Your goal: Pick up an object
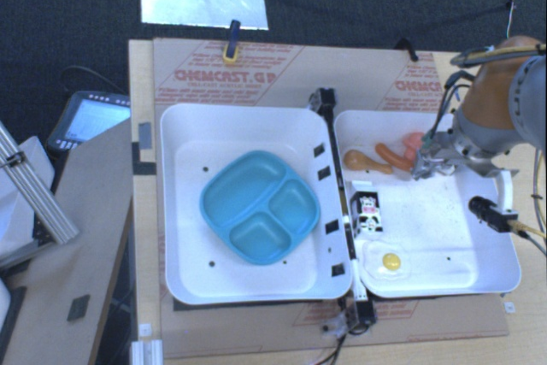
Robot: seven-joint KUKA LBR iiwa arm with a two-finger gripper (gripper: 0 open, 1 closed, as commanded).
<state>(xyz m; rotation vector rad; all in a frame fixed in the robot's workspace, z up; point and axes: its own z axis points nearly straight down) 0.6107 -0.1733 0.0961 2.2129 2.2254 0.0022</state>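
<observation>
The right bin [479, 269] holds several toy foods. An orange drumstick-like piece [361, 160] lies at its far left, with an orange sausage [393, 155] beside it and a pink item [413, 141] just behind. A small black-and-white carton [367, 214] stands by the left wall, and a fried egg [390, 261] lies near the front. My gripper [426, 161] reaches down into the far part of this bin, right next to the sausage's right end and the pink item, partly hiding them. I see nothing clearly held.
The left bin [184, 184] carries a blue divided plate [259, 207]. A black divider strip [335, 184] runs between the bins. The arm's grey body and orange band [496, 94] hang over the right bin's far right corner. A black fitting [489, 214] sits near the right wall.
</observation>
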